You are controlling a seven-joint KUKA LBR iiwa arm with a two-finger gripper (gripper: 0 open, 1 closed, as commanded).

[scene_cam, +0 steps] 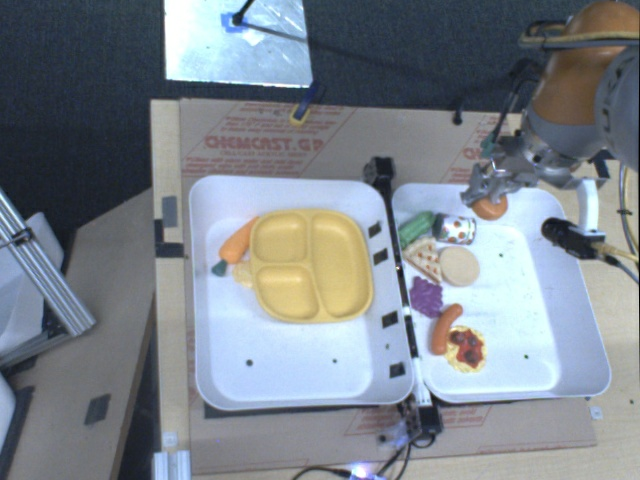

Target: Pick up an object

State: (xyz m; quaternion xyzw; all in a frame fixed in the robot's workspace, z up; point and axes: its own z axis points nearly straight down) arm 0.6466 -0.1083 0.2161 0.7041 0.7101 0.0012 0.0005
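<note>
The gripper hangs over the far edge of the right bin, its fingers clamped on a small round orange piece that shows just beneath them, at the bin's rim. The piece is roundish, so no long axis can be told.

The other toy food lies along the right bin's left side. A green vegetable lies slantwise, its long axis running from near-left to far-right, touching a small can with a spotted label. Just below are a pizza slice and a tan round disc — side by side, touching or nearly so. Nearer the camera come a purple bunch of grapes, a sausage with its long axis slanting from near-left to far-right, and a yellow disc with red topping. The right half of this bin is bare white floor.

In the left bin a yellow divided plate sits in the middle, with a carrot at its left edge pointing down-left. Open floor lies along the near side — below the plate.
</note>
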